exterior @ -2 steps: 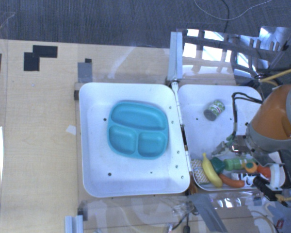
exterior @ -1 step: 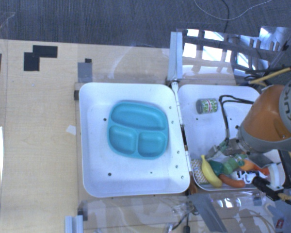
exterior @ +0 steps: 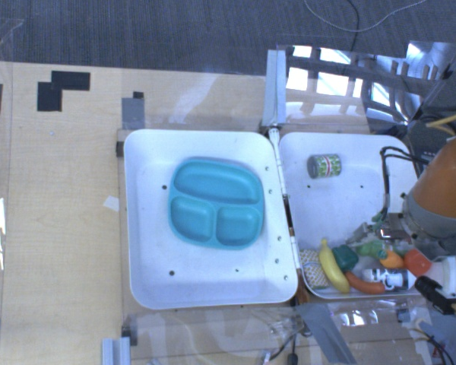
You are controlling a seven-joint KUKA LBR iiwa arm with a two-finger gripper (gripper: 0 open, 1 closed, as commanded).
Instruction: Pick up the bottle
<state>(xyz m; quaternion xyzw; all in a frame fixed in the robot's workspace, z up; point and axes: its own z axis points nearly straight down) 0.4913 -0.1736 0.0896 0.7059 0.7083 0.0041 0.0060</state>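
Two white bins (exterior: pixel 148 280), one blue tray (exterior: pixel 215 202), one can (exterior: pixel 324 166), one banana (exterior: pixel 333 266)

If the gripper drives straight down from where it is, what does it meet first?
Probably the green toy in the pile at the right bin's near corner, not the bottle, which lies nearer the rim. The gripper is hard to place in depth.

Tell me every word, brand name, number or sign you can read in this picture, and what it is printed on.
No text can be read.
The small can lying in the right bin: green label, print too blurred to read.
The white bottle among the toy food at that bin's near edge: dark marks, too small to read.
The black patches on the wooden bench: plain shapes, no letters.
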